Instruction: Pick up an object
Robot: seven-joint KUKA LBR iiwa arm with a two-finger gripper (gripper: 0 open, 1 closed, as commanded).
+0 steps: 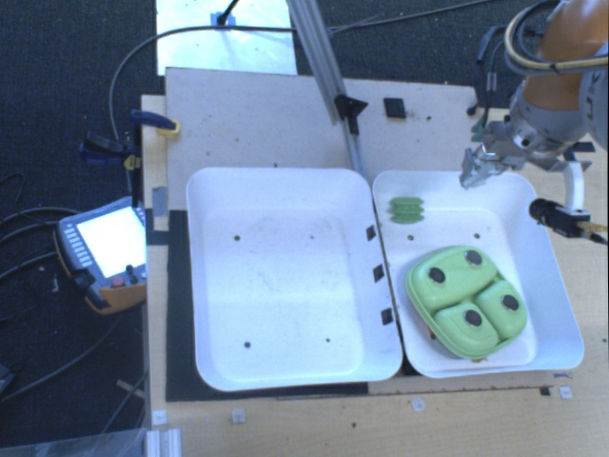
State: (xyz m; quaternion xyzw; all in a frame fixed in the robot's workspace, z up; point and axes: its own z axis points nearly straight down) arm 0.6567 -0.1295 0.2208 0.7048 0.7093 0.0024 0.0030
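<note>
Item 1, gripper (475, 172): I see it at the far rim of the right bin (557, 293), hanging over the bin's back edge with nothing between its fingers. The fingers are small and dark against the rim; I cannot tell whether the jaws stand wide or narrow.

Item 2, arm (561, 46): grey with orange band, reaching in from the right, wrist above the bin's far right corner.

Item 3, green moulded tray (467, 301): large, three raised compartments each with a dark spot, lying flat in the near half of the right bin, well apart from the gripper.

Item 4, small green ribbed piece (407, 209): lying near the far left corner of the right bin, nearer the gripper than the tray but not touching it.

Item 5, left bin (285, 274): white, beside the right bin, their rims touching.

Item 6, teach pendant (103, 251): on the floor to the left, screen lit.

Status, as I judge it: nothing picked yet. Both candidates rest on the bin floor. Left to do: choose one, descend, close, lift.
</note>
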